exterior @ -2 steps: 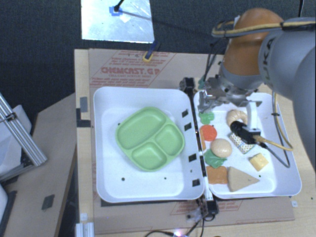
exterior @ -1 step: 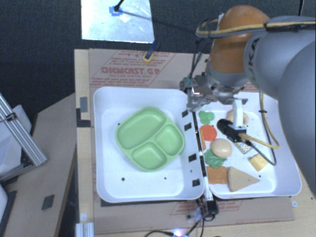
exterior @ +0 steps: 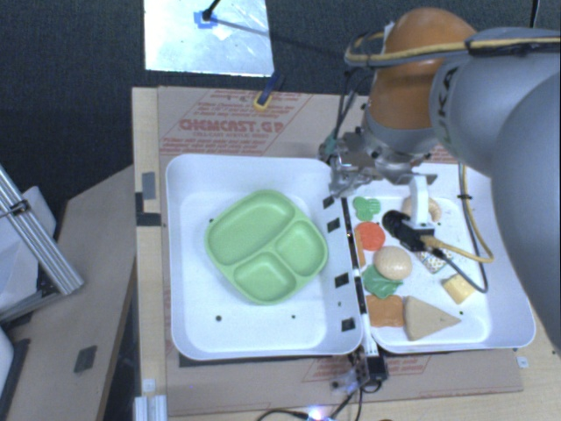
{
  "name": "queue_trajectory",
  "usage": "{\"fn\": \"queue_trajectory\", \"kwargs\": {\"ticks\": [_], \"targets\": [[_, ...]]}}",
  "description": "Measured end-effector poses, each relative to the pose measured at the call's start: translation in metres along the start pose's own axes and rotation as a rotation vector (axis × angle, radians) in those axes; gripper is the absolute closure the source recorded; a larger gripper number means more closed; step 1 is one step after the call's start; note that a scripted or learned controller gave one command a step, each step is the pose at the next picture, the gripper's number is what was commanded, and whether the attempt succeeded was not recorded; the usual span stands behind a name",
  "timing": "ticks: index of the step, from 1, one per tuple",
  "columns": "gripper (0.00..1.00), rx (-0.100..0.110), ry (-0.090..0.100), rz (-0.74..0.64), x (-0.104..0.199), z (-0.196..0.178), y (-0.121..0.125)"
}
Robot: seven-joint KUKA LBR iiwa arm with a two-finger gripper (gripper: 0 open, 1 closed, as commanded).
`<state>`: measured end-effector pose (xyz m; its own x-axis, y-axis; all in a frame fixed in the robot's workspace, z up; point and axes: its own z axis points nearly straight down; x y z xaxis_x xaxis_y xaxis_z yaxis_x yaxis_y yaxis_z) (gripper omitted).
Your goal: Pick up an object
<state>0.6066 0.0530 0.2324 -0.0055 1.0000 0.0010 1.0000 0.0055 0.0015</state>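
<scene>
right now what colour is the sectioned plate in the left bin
Light green; the three-compartment plastic plate shows best in the camera view, lying in the left white bin.

Dark carpet-like floor (exterior: pixel 70 77) behind and left of the table (exterior: pixel 96 235), tan top. Printed cardboard sheet (exterior: pixel 237 121) lies on it. Shiny silver plate (exterior: pixel 206 24) w/ blue mark at top. Aluminium frame rail (exterior: pixel 31 235) slants in at left edge. Light even, soft

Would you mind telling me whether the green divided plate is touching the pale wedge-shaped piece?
Apart. The camera view shows the green divided plate in the left bin, the pale wedge in the right bin, with the bins' walls between them.
</scene>
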Motion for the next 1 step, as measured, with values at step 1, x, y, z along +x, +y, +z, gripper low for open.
{"fn": "queue_trajectory", "kwargs": {"ticks": [1], "targets": [[1.0, 0.001, -0.001, 0.004, -0.0045, -0.0009, -0.0027]]}}
